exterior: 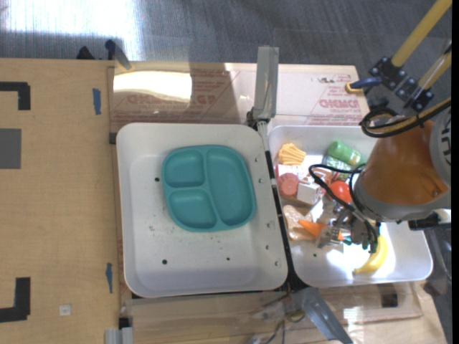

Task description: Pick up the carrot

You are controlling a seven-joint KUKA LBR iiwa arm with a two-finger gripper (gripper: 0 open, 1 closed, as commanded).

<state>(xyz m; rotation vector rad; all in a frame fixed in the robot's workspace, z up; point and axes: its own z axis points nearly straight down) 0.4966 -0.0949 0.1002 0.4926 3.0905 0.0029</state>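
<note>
The carrot (309, 227), a small orange piece, lies in the right bin (409, 267) near that bin's left wall. My gripper (332, 233) hangs low over the bin, just right of the carrot and close against it. Cables and the wrist cover the gripper's tip. The arm's orange band (398, 172) looms above it and hides part of the bin's middle.
Around the carrot lie a red disc (288, 185), a white box (308, 192), a red round toy (341, 190), a yellow ridged piece (291, 153), a green item (343, 153) and a banana (374, 258). The left bin (143, 264) bears a teal divided plate (208, 187).
</note>
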